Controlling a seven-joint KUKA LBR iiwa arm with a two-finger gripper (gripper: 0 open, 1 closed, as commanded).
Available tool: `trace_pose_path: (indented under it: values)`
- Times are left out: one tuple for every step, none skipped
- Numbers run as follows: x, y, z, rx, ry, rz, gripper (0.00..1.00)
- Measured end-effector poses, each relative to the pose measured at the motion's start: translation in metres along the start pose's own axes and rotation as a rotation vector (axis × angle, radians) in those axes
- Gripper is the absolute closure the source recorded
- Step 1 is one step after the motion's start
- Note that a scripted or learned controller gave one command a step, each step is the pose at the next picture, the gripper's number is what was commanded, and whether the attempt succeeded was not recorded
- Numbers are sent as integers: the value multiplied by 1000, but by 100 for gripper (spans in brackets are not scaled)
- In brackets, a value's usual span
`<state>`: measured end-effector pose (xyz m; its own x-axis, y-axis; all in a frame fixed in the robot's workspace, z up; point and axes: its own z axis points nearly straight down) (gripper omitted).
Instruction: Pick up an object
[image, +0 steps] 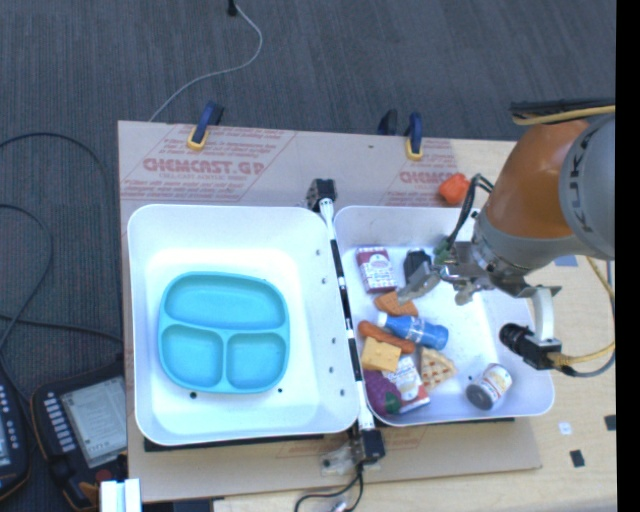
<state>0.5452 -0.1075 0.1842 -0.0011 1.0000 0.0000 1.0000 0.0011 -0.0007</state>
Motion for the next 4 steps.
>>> trace_pose_path:
  values:
    - [-5, -20, 96, -7, -1, 1, 0]
    - [-5, -17, 85, -15, -2, 1, 100]
    - [72, -32, -28, -2, 0, -1, 100]
    - [101, 67, 0, 0, 0, 0, 100]
